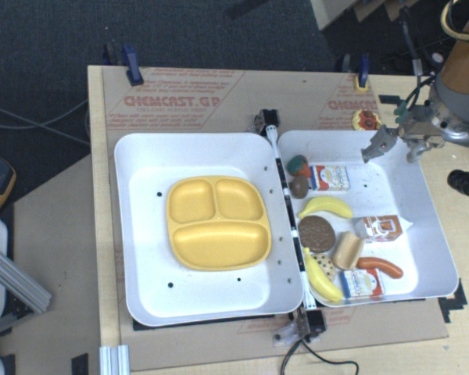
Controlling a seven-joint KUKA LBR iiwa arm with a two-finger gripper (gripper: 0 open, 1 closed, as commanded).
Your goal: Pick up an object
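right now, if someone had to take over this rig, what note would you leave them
Gripper: above the back right corner of the right bin, fingers apart, nothing between them.
Right bin holds the food items: two bananas, a brown round cookie, a sausage, a bread roll and small packets.
Left bin holds the yellow divided tray.
Done: nothing picked up yet.
Left: descend on one item, close, lift.

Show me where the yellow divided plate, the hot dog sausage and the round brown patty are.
yellow divided plate [219, 244]: camera view, bare floor of its large lower compartment.
hot dog sausage [381, 267]: camera view, middle of its length.
round brown patty [316, 233]: camera view, centre of its top face.
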